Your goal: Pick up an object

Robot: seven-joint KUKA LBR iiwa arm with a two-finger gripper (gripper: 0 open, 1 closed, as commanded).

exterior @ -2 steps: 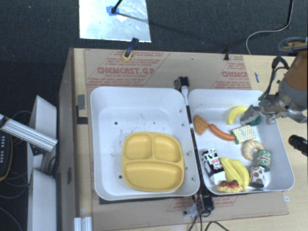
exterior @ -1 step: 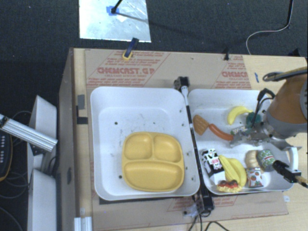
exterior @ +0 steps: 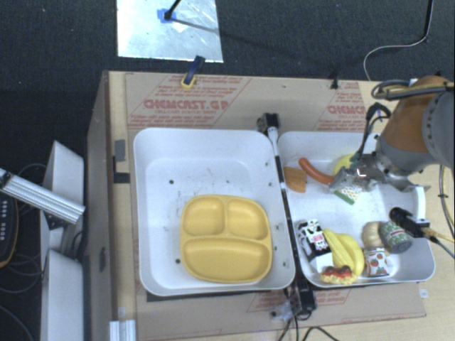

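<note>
My gripper [exterior: 353, 178] reaches down into the right bin [exterior: 426, 261] near its back middle. It hangs over a small green and white packet [exterior: 346, 194], and a yellow object [exterior: 344, 163] lies just behind it. To its left lie an orange carrot-like piece [exterior: 313, 170] and a brown wedge [exterior: 295, 181]. Whether anything is gripped cannot be made out.
At the front of the right bin lie a black and white cow toy [exterior: 309, 235], a banana bunch [exterior: 345, 250], a small can [exterior: 377, 261], a tan lump [exterior: 371, 231] and a green jar [exterior: 396, 237]. The left bin [exterior: 163, 155] holds a yellow divided plate [exterior: 226, 238].
</note>
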